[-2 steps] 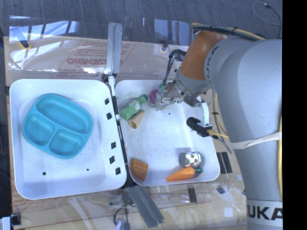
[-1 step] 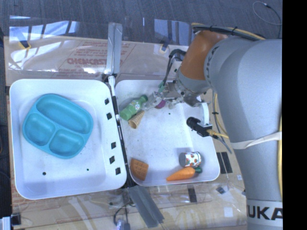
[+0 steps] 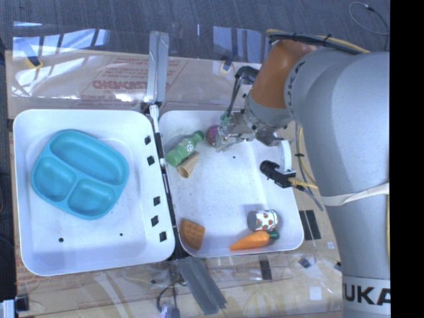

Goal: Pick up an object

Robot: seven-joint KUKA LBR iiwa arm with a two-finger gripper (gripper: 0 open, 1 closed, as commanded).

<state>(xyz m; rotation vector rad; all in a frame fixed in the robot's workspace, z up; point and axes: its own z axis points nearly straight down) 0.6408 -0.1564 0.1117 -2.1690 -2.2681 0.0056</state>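
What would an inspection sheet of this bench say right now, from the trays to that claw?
Surface: two white bins side by side, left bin, right bin.
Job's things: in the right bin, green bottle, cone, waffle, carrot, small can, purple item by the claw.
Clutter: blue divided plate in the left bin.
Grippers: claw low over the right bin's far end.
Cables: yellow cable along the arm.
Surroundings: grey carpet.

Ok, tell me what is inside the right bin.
The right bin holds a green bottle, an ice cream cone, a waffle, a carrot and a small can. The gripper partly covers a small purplish thing, and the arm hides the bin's right edge.
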